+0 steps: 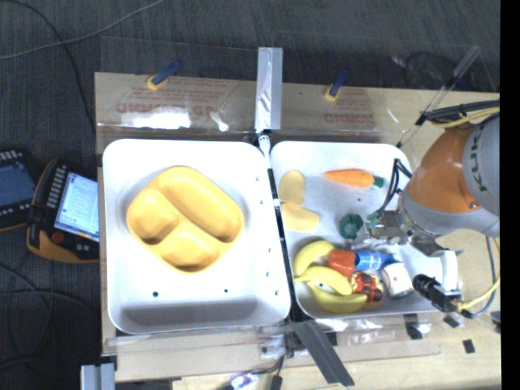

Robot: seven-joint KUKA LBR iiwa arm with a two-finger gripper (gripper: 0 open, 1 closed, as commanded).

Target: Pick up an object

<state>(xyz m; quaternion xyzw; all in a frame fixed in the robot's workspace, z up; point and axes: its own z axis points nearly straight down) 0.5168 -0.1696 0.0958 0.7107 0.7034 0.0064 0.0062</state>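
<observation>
The right bin [341, 154] holds a heap of small things. An orange carrot [349, 178] lies near its back wall. Two pale yellow pieces [294, 200] sit at its left side, and a small dark green object [351, 226] is in the middle. Yellow bananas [321, 279] lie at the front, with a red and blue bottle [359, 261] and a white block [396, 279] beside them. My gripper [382, 224] hangs low over the right bin, just right of the green object and above the bottle. The wrist covers its tips.
The left bin [122, 299] holds a large lumpy yellow object [185, 216]. A metal divider [269, 88] stands behind the wall between the bins. A handheld pendant [61, 210] lies off the bench to the left. Cables run along the right side.
</observation>
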